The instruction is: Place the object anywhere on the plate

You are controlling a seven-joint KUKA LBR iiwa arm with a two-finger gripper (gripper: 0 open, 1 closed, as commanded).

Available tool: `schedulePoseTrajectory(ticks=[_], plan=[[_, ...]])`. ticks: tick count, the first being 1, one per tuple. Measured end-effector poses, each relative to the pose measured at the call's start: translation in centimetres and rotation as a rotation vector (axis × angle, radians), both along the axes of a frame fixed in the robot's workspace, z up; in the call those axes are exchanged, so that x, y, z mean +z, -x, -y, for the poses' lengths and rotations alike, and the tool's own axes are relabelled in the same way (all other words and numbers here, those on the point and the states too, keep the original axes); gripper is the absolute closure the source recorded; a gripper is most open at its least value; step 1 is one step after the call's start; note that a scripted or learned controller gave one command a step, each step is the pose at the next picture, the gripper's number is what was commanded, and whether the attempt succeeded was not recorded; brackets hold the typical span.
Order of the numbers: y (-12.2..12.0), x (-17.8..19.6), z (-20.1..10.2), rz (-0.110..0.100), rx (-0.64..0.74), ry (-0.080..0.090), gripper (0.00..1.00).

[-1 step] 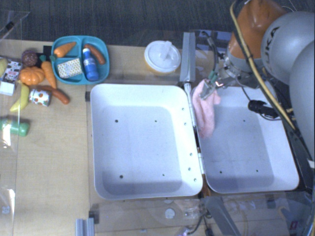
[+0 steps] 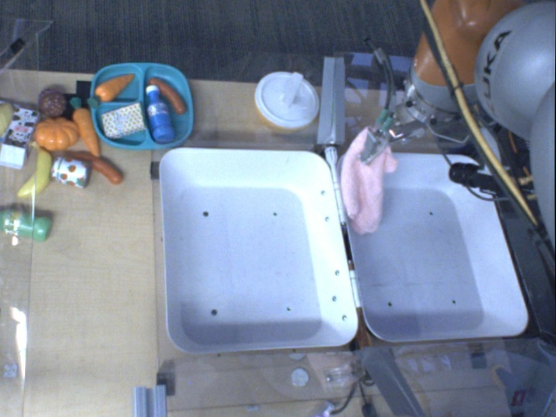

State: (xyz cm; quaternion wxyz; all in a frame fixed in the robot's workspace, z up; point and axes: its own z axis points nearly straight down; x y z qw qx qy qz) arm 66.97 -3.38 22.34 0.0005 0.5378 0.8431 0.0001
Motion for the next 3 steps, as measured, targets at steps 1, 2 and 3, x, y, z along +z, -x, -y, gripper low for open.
schedulePoseTrajectory(ticks=[1,2,3], plan=[[1.0,0.2,-5.5,0.000,0.404,0.000,1.00],[1.0,0.0,-11.7,0.003,0.807,0.000,1.00],[0.7,0.1,-16.9,0.004,1.135,0.000,1.00]])
